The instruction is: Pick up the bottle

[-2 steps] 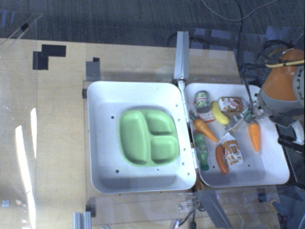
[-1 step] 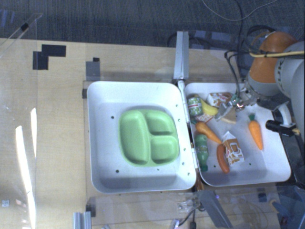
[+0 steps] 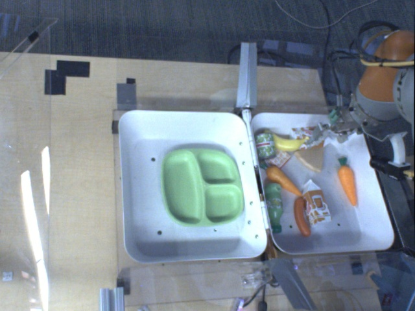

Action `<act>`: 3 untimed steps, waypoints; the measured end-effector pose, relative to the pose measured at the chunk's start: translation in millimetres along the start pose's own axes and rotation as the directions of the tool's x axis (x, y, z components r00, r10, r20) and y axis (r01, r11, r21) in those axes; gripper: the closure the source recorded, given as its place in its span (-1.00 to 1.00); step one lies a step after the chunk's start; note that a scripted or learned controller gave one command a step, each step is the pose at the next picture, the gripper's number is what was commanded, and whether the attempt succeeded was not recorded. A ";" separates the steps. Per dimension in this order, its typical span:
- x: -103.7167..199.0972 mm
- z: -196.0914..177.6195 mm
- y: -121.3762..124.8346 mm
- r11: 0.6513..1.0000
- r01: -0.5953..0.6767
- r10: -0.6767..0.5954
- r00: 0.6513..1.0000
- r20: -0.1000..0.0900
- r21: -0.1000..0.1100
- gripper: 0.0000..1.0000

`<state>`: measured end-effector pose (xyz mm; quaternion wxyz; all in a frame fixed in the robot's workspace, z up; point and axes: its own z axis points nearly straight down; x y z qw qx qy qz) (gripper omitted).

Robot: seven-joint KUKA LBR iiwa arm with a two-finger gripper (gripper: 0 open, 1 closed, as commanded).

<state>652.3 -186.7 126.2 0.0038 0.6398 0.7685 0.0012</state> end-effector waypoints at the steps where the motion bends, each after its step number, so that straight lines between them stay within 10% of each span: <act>1: 79.0 27.4 -57.4 0.983 0.184 -0.184 0.983 0.004 -0.010 -1.00; 2: 36.9 17.4 -78.8 0.993 0.121 -0.121 0.993 -0.001 0.000 -1.00; 3: 13.7 34.6 -158.2 0.984 0.175 -0.175 0.985 0.001 -0.012 -1.00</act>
